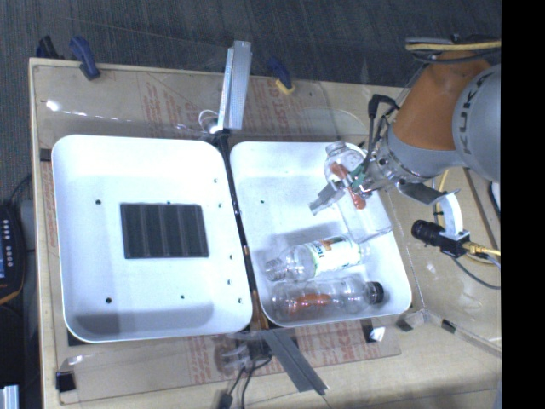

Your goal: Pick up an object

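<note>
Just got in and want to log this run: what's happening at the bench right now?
A grey and orange robot arm reaches in from the right, with its gripper over the upper part of the right bin. Something clear sits around the gripper, but whether it is gripped is unclear. Two clear plastic bottles lie near that bin's lower edge: one with a label and one with a dark cap. The left bin holds a dark ribbed rectangle.

place: probably robotics lab | cues: clamped bench [51, 92], two white bins [77, 156], KUKA arm [443, 113]
</note>
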Tool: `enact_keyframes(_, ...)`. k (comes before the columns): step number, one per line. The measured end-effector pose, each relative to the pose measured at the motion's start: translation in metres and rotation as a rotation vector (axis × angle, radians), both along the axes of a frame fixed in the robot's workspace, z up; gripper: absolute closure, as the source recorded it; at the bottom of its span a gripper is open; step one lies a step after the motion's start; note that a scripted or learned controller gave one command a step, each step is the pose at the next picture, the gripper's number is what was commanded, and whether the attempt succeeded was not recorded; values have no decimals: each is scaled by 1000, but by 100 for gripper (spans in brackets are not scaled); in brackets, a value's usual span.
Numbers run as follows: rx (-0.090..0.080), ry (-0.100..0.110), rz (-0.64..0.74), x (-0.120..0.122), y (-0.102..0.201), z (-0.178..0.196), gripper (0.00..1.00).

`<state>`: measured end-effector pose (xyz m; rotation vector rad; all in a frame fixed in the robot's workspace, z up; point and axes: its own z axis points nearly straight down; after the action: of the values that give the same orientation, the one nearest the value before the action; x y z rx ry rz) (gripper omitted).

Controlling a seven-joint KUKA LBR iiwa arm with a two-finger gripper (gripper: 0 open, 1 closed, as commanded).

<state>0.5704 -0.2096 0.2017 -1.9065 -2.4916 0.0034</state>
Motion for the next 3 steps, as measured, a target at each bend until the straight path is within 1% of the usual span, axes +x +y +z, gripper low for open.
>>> enact_keyframes(1,1,1,30,-27,0,-6,0)
enact_keyframes(2,0,0,22,34,0,-49,0)
enact_keyframes(3,0,-2,66,64,-1,-11,0)
